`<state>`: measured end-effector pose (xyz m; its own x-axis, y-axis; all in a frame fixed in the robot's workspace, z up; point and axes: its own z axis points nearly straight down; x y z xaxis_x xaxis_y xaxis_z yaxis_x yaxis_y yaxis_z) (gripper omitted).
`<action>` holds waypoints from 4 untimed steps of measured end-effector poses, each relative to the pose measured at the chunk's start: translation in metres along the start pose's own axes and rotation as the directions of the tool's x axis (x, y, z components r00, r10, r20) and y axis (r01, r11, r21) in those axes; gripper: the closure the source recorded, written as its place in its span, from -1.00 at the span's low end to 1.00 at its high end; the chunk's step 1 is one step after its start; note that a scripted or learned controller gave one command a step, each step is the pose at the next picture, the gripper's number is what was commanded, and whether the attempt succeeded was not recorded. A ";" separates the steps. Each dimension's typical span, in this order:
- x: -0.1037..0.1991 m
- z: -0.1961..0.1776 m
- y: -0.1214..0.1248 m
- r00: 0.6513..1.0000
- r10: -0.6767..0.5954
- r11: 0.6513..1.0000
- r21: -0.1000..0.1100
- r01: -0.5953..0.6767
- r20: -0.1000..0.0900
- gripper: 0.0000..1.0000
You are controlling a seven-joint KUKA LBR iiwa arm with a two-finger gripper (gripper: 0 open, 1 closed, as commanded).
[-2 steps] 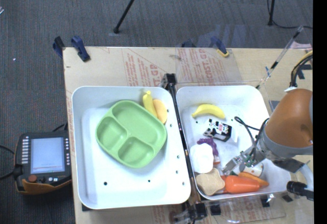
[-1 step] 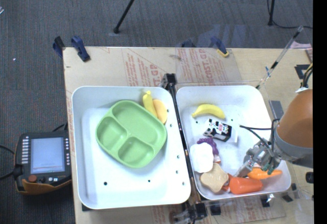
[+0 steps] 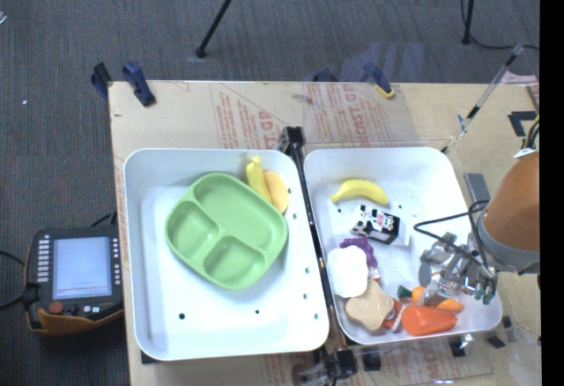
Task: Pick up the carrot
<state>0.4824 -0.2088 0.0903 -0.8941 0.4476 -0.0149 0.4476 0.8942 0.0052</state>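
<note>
As jaws [image 3: 443, 285] hover, carrot [image 3: 429, 319] sits in rt bin [image 3: 441, 166].

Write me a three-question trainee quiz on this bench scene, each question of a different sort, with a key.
1. True or false: the green tray lies in the right bin.
2. Multiple choice: the tool is nearest to which thing? A) the banana B) the carrot C) the green tray
3. Fill in: the slice of bread lies in the ____ bin.

Key
1. False: it lies in the left bin.
2. B: the tool hangs just above the carrot, at the right bin's near corner.
3. Right.
</note>
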 end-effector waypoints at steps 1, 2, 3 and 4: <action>0.035 -0.002 0.075 0.985 -0.171 0.985 -0.003 0.171 0.008 -1.00; 0.027 -0.004 0.066 0.859 -0.512 0.859 0.003 0.512 0.020 -1.00; 0.013 0.003 0.025 0.651 -0.759 0.651 -0.010 0.759 -0.011 -1.00; 0.006 0.003 0.015 0.897 -0.442 0.897 -0.005 0.442 -0.016 -1.00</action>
<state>0.4839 -0.1923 0.0869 -1.0000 0.0066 0.0000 0.0066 1.0000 0.0027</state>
